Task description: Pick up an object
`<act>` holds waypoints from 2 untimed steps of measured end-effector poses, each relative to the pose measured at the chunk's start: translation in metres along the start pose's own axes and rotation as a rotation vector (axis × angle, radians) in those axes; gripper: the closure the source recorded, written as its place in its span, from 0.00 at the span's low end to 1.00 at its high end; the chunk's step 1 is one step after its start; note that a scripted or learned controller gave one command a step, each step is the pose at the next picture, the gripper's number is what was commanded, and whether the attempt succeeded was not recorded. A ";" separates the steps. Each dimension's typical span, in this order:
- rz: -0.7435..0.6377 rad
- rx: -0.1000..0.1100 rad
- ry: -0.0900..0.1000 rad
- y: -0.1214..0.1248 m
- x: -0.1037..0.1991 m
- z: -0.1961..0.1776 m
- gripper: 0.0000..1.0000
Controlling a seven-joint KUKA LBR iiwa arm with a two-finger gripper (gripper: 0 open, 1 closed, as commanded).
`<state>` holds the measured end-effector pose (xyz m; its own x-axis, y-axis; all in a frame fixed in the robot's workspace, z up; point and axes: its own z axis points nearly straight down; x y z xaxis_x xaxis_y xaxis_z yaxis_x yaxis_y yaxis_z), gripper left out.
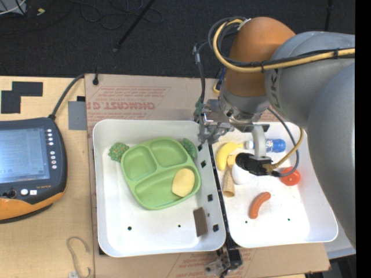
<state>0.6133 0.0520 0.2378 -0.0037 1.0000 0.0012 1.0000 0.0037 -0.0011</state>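
Hovering over the far end of the rim shared by left bin (pixel 110 225) and right bin (pixel 316 225), both shallow, white: gripper (pixel 206 133), grasp impossible to judge. At five o'clock, near, one smooth yellow banana (pixel 226 154); farther, one tan cone (pixel 229 185), one orange sausage (pixel 259 205). At eight o'clock, one green three-compartment tray (pixel 153 167) bearing one pale yellow oval (pixel 183 182). Printed cardboard (pixel 133 100) beneath, on a tan worktop (pixel 35 236).

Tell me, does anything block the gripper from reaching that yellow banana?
Nothing visible does. The gripper hangs above the divider between the bins, and the banana lies just beside it, with no object between them.
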 end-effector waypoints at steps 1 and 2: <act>0.000 0.001 0.000 0.026 0.043 0.010 1.00; 0.002 0.001 -0.001 0.022 0.059 0.000 1.00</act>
